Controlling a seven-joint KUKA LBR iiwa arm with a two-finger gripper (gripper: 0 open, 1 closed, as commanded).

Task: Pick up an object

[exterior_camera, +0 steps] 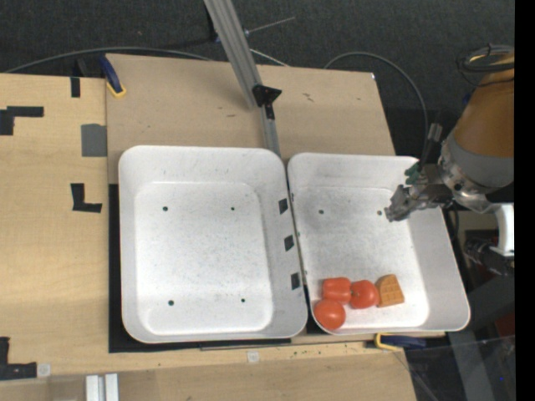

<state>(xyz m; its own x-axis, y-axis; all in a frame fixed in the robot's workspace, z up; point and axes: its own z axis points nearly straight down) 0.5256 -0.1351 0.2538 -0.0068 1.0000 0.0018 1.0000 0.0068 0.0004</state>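
**Risk: hand high in right bin, targets packed tight at near wall**

Near edge first: three red tomato-like pieces sit in a clump at the near wall of the right bin. One is pressed into the near-left corner, the other two touch each other just behind it. An orange waffle-like block touches the rightmost red piece.

Row's long axis runs left-right along the near wall. The waffle block stands a bit tilted, short and squarish, w/ no strong direction.

Risks, as judgement: pieces touch, so a descent could land on two at once or push one aside. The wall and corner leave little finger room. Round reds prob roll out of a pinch.

Farther back: hand hangs over the bin's bare far-right part, well apart from the clump. Can't tell its state.

Left bin sits beside it on the counter.
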